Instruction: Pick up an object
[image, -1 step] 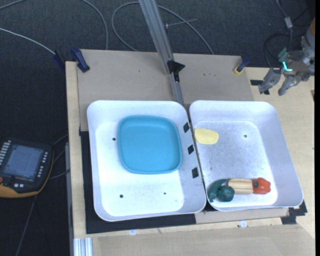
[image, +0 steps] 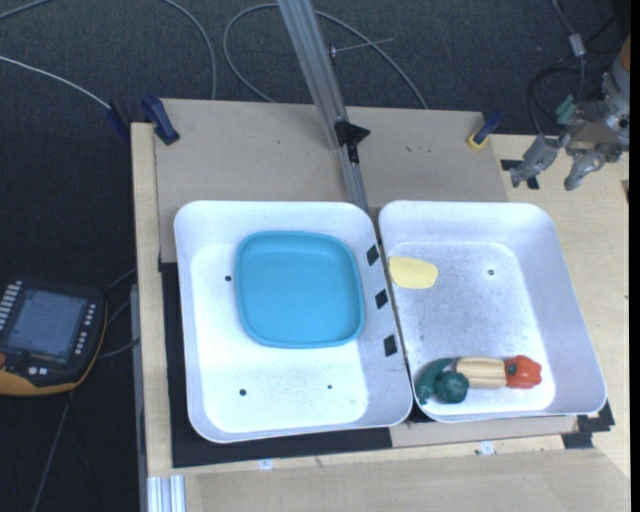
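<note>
- Step in hand: approach. The pincer (image: 553, 168) hangs above the table (image: 420, 170), outside the right bin's (image: 560, 250) far corner, fingers spread apart, carrying nothing.
- Candidate objects in the right bin: a yellow piece (image: 412, 272) near the left wall; a green item (image: 443, 385), tan block (image: 481, 373) and red item (image: 523, 372) clustered at the near wall.
- The left bin (image: 200, 300) holds a blue plate (image: 299, 289).
- Next move: travel over one object, align, descend.
</note>
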